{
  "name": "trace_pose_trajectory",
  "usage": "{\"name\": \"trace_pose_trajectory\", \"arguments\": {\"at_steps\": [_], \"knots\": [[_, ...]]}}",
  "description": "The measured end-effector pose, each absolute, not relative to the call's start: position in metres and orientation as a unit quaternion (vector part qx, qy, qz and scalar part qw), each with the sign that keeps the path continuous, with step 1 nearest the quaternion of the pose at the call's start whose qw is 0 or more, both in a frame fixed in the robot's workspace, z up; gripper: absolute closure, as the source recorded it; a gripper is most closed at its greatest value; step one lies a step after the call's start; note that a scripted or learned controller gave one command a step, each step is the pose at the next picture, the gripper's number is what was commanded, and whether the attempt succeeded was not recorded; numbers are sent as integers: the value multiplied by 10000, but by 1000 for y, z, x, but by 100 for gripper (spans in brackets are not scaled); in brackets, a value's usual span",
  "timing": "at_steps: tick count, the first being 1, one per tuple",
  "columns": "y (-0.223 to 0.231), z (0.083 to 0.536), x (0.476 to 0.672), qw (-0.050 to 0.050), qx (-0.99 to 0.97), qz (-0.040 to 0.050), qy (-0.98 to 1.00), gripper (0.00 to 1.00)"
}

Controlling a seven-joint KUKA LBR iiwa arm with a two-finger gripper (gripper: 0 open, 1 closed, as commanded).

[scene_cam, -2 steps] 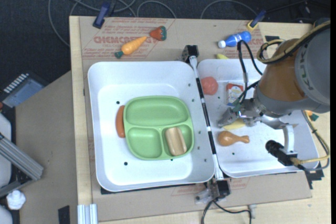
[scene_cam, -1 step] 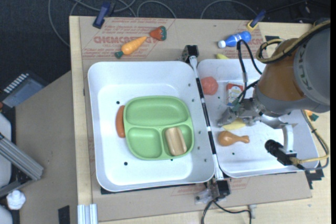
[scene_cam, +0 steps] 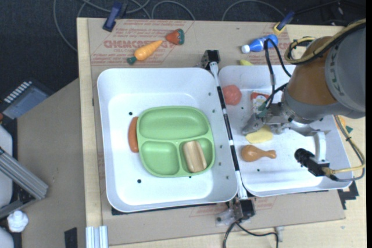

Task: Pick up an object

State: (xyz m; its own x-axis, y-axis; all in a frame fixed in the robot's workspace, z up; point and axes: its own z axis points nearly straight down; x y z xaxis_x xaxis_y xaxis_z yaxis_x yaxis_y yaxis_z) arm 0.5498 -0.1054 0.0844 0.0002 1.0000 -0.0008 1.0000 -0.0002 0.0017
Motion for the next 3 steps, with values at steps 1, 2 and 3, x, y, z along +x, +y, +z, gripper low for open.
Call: {"name": "trace_pose_trajectory", "arguments": {"at_steps": [1,2,3], "knots": [[-105,97,552,41,7073,27,7069,100],[-105,96,552,38,7072,25,7070,0],[-100,84,534,-14,7074,-6,7069,0]]}}
